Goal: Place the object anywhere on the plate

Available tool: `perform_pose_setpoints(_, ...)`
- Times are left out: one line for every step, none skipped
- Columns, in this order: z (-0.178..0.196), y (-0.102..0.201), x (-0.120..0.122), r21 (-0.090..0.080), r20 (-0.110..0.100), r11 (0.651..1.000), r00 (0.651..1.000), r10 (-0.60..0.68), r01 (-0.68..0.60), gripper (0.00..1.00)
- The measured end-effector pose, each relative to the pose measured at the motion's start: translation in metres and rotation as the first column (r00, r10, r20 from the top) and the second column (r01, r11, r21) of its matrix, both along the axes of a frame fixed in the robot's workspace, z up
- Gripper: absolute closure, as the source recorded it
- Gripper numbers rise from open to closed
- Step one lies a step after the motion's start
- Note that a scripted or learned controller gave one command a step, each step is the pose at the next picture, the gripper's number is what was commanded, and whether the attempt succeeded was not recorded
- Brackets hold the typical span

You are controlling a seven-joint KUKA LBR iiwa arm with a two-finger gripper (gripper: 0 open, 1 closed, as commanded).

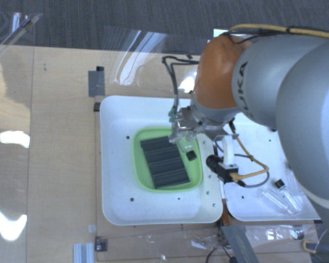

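Observation:
A light green square plate lies in the left white bin. A dark grey ribbed rectangular object rests flat on the plate, covering much of its middle. My gripper hangs over the plate's upper right corner, just beyond the object's far right end. A small black part shows just below the gripper, near the plate's right rim. The grey arm with its orange band covers the area behind the gripper.
The right white bin holds a clear plastic item near its front. Black and yellow cables hang from the wrist over the divide between the bins. A grey bracket sits on the bench behind the left bin.

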State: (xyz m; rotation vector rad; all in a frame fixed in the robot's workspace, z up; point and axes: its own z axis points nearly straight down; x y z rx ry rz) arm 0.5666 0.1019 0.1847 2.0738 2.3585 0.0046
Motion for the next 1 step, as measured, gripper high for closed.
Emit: perform_pose_setpoints(0.0002, -0.0005, 0.0002, 0.0, 0.0, 1.0, 1.0, -0.001, 0.001, 0.0)
